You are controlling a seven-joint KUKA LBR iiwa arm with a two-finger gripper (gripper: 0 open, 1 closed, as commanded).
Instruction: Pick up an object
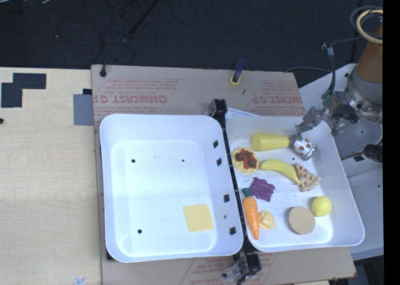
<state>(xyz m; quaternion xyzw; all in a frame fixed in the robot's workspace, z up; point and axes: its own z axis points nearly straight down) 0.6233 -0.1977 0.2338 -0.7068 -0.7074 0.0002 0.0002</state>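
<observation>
Camera view: gripper point(320, 117) hovering at upper right edge of right bin point(350, 215), fingers spread, nothing between them. Just below and left of fingertips, a small red-and-white die point(304, 147), boxy, no real long axis. Further left, yellow cylinder point(270, 141), lying crosswise, long axis pointing toward gripper

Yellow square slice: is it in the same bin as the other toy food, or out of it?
Out of it. The yellow square slice lies flat in the left bin; the banana and carrot sit in the right bin.
</observation>
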